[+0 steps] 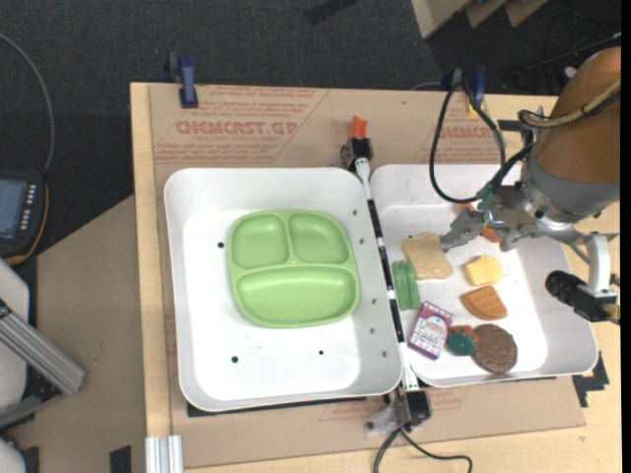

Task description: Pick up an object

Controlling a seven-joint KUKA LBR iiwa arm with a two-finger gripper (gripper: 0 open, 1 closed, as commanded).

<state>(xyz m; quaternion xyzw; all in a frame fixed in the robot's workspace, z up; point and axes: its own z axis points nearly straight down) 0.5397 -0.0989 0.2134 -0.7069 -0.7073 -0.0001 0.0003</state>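
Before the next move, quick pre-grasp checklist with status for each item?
1. Two-finger gripper is over the right white bin: ok.
2. Nothing between the fingers: ok.
3. Fingers spread for a grasp: ok, they look open.
4. Nearest target, the tan bread-shaped slice, lies flat just below the gripper: ok.
5. Room around it: not ok, the green stick-shaped piece lies close beside it.
6. Height above the slice: cannot tell.

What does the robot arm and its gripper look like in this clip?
The arm is a rounded grey body under a broad orange band. Black cables loop off it toward the bench's back edge. Its two-finger gripper is grey metal with slim dark fingers.
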